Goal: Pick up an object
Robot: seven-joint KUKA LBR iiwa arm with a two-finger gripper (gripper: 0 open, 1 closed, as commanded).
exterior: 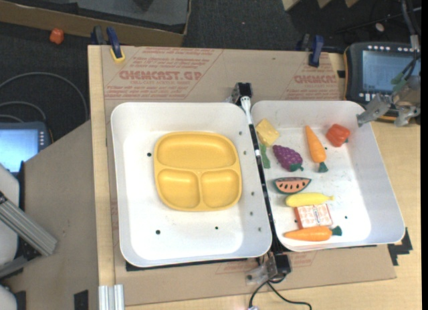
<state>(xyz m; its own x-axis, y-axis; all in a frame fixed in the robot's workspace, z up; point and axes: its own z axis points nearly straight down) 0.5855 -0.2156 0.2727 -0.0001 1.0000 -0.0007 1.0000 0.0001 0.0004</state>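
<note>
Nothing had been picked yet: 8 toy foods, among them the grapes (288,157) and carrot (315,144), lay in the right bin (374,188), and I couldn't tell the end effector's state.

Two white bins: left bin (134,222), right bin (374,188). One yellow divided plate (198,170). Two carrots (315,144) (309,234). One each: cheese wedge (268,131), grape bunch (288,157), red pepper (338,135), watermelon slice (292,184), banana (307,200), red-and-white packet (313,216)
</note>
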